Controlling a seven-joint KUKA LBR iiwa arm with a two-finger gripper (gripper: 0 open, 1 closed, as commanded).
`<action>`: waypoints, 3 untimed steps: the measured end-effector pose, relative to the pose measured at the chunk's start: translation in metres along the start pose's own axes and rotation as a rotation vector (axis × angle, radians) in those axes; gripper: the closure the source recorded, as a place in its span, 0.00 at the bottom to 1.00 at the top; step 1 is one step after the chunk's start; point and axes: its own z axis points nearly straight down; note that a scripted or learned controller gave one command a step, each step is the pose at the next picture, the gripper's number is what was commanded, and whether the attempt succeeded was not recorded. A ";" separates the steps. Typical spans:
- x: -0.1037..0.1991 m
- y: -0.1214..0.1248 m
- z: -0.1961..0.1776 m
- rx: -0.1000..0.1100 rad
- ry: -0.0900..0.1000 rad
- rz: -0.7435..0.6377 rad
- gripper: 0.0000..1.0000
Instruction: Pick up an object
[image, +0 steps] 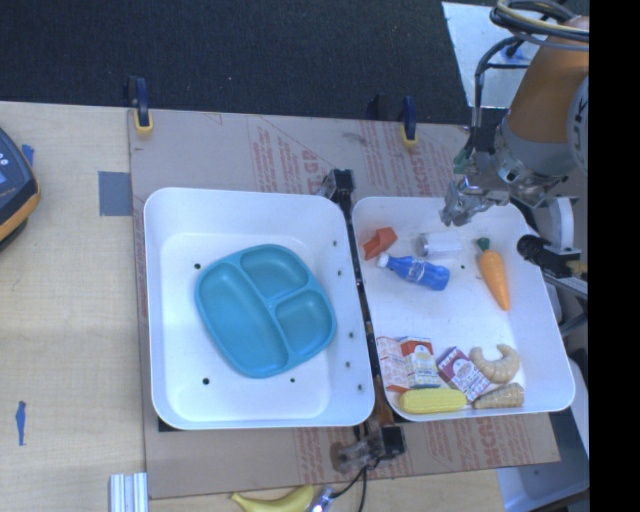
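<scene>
Wooden bench (70, 330), cardboard sheet (250, 150) clamped on it, 2 white bins (160, 300) atop, banana (270, 498) at front edge.

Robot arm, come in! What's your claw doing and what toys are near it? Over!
Gripper hovering over right bin, far edge. Nothing seen held. Nearest: blue bottle, carrot, small red piece. Nothing blocking them.

The light is bright and even from above, the white bins (160, 300) look a little overexposed, shadows stay short and soft, and the whole picture is slightly blurred and low in detail.
</scene>
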 end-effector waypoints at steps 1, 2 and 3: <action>0.062 0.007 0.015 0.004 0.000 -0.001 0.00; 0.107 0.009 0.015 0.005 0.000 -0.001 0.00; 0.091 0.009 0.014 0.004 0.000 0.002 0.00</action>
